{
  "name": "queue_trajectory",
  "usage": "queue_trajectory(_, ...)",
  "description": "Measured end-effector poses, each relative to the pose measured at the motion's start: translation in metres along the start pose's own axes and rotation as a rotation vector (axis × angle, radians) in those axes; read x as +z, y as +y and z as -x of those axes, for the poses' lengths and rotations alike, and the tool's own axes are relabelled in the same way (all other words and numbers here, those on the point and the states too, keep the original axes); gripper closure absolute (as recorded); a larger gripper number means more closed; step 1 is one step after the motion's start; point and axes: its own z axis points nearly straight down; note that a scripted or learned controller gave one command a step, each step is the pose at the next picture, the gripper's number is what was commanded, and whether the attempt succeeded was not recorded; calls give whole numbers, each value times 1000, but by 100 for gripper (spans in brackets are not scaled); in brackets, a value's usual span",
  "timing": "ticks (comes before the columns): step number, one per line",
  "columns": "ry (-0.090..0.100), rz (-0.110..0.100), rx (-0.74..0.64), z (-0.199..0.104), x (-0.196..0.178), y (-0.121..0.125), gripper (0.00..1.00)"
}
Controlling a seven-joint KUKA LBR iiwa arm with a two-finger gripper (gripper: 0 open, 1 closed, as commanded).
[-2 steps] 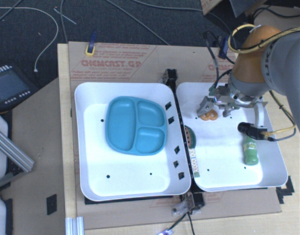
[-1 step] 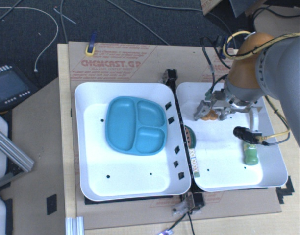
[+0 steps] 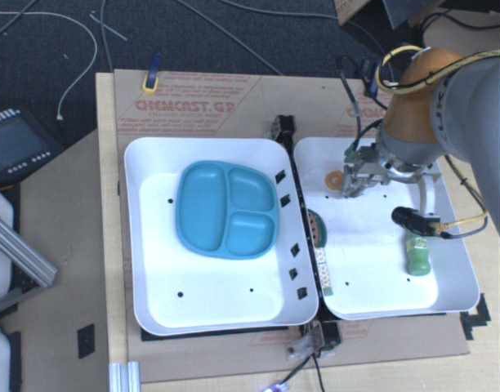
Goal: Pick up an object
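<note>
Worktop (image 3: 201,104): two white bins. Left bin (image 3: 152,292): blue divided tray (image 3: 225,211). Right bin (image 3: 372,292): end effector (image 3: 352,182) at far left corner beside small orange object (image 3: 334,181); green object (image 3: 417,256) near right wall. Grip state: cannot tell

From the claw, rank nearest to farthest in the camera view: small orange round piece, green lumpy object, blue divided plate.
1. Small orange round piece, right bin, just beside the claw.
2. Green lumpy object, right bin's near right part.
3. Blue divided plate, in the left bin.
</note>
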Motion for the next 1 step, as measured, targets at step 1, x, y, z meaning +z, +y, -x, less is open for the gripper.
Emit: queue_trajectory(1,-2,6,1,5,-45,-1,100)
